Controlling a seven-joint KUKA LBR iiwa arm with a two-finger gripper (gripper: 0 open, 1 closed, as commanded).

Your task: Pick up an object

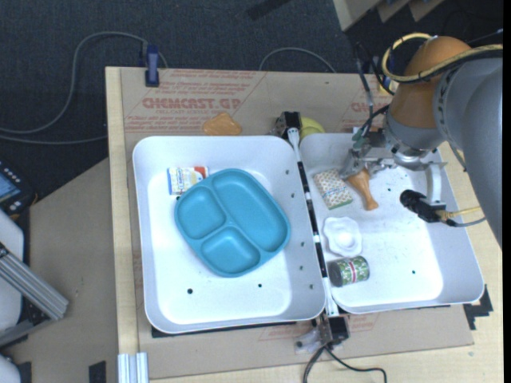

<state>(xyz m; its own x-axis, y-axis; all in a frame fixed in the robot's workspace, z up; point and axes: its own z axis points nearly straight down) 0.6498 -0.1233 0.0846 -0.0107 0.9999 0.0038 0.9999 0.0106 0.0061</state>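
My gripper (pixel 361 156) is low over the far left part of the right bin (pixel 415 282). Its tip is at the upper end of an orange carrot-shaped toy (pixel 364 190), which lies slanted on the bin floor. Whether it grips the toy I cannot make out. Just left of the toy is a speckled tan pouch (pixel 332 188). Nearer the front are a white cup-like piece (pixel 342 234) and a green can on its side (pixel 349 270).
The left bin (pixel 160 278) holds a blue divided plate (pixel 231 221) and a small white, red and yellow box (pixel 186 178) at its far left. Behind the bins on the bench lie an orange lump (pixel 221 124) and a yellow-green object (pixel 310 127).
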